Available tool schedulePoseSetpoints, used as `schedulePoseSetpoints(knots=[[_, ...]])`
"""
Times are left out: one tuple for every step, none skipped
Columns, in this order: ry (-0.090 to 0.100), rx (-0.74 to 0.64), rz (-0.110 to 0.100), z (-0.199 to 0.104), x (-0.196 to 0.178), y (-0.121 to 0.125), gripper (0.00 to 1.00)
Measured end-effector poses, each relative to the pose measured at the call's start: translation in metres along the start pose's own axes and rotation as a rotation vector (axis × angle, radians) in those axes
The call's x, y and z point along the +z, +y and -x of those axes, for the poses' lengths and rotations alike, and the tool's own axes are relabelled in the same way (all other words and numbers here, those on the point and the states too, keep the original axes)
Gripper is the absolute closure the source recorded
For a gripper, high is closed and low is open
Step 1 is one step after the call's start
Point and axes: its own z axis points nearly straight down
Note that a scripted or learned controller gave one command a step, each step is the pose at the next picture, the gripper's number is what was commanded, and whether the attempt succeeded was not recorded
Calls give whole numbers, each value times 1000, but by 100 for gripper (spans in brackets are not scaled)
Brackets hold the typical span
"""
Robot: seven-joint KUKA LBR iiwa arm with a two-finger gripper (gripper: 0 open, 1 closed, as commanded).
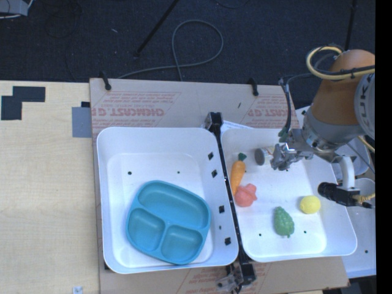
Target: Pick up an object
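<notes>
The claw (282,160) hangs low in the right bin (334,250), near a small grey lump (260,157). I cannot tell if it is clenched. The yellow ball (310,204) lies well apart. It looks light, smooth and may roll, so pinch across its middle.

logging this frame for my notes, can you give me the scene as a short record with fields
left bin: blue divided tray
right bin: carrot, pink toy, green toy, yellow ball, small grey thing
gripper: above the right bin's far part, beside the small grey thing
held: nothing seen between the fingers
</notes>
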Motion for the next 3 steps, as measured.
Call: schedulePoseSetpoints(knots=[[0, 1, -1, -53, 8, -7, 100], [-1, 2, 0, -110, -3, -17, 100], [-2, 1, -1, -166, 3, -22, 100]])
